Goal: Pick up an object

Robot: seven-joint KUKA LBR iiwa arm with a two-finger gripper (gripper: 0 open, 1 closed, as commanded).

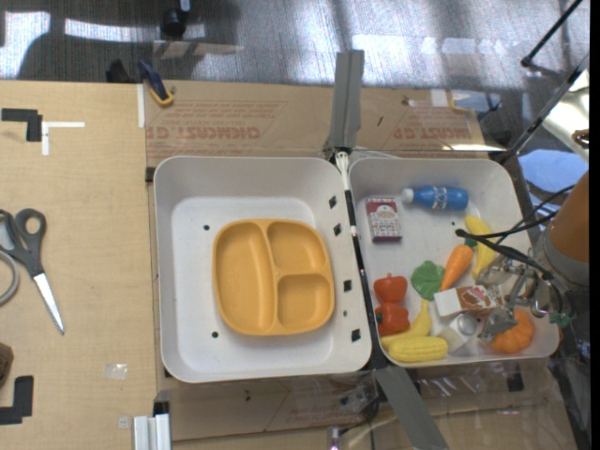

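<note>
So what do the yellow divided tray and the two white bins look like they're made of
The yellow divided tray looks like molded plastic with a matte finish: one even color, rounded compartment walls, soft highlights. The left white bin and right white bin also appear to be plastic, smooth and slightly glossy, with rounded molded corners, though thin coated metal can't be ruled out.

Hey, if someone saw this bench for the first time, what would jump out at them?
Probably the yellow divided tray, alone in the left bin. Next, the bright toy food crowding the right bin: a carrot, corn, red peppers and a blue bottle near the far wall. The gripper sits low at that bin's right side.
</note>
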